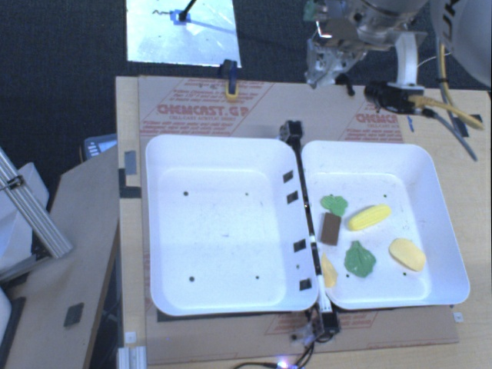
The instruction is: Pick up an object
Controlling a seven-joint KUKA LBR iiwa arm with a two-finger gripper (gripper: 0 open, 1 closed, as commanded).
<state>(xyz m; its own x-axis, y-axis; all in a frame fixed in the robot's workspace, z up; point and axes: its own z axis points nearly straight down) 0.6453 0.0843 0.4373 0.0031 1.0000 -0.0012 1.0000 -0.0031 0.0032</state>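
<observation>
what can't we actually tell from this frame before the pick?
- tool: blurred, high behind the right bin; finger state unreadable.
- Arm: cut off by the top and right edges.
- Pale yellow piece: tucked against the divider wall, shape unclear.
- Brown block and small green piece: touching or just close, too small to say.

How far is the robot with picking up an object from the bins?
Nothing looks done yet: the corn cob, brown block, two green leaves and yellow piece all lie in the right bin. The end effector hangs above the bench's far edge, away from them. Left: descend, grasp, lift.
</observation>
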